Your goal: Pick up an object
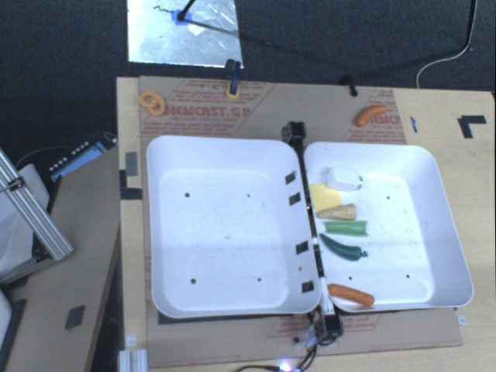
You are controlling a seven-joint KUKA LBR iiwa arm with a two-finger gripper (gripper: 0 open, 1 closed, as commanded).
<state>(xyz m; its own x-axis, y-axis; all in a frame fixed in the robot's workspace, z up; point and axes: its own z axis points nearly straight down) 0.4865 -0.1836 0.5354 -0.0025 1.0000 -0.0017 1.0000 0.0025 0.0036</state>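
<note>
The objects are lying clustered along the right bin's (434, 208) left wall: white piece (343, 180), yellow wedge (325, 198), two green peppers (346, 227) with long axes running left-right, orange sausage (350, 294) nearest the front. Whether the tool is open or closed I cannot tell.

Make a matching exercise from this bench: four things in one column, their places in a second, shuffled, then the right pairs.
Things:
1. pretzel
2. yellow wedge
3. dark green pepper
4. orange sausage

Places:
A. right bin's near edge
B. bench, beyond the left bin
C. right bin, below the light green pepper
D. right bin, by the white piece

Pairs: 1-B, 2-D, 3-C, 4-A
</note>
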